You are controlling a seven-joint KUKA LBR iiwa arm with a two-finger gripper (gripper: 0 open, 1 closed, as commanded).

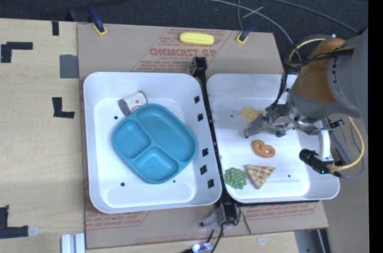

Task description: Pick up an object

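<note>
In the right bin lie a yellow cheese-like piece, an orange pretzel, a tan pizza slice and a green broccoli-like lump. My gripper reaches in from the right and hangs low between the yellow piece and the pretzel. Its dark fingers point left, just above the pretzel. I see nothing held between them.
The left bin holds a blue divided plate and a small white cup on its side. A yellow banana-like toy lies on the cardboard behind the bins. Cables loop around the arm at the right.
</note>
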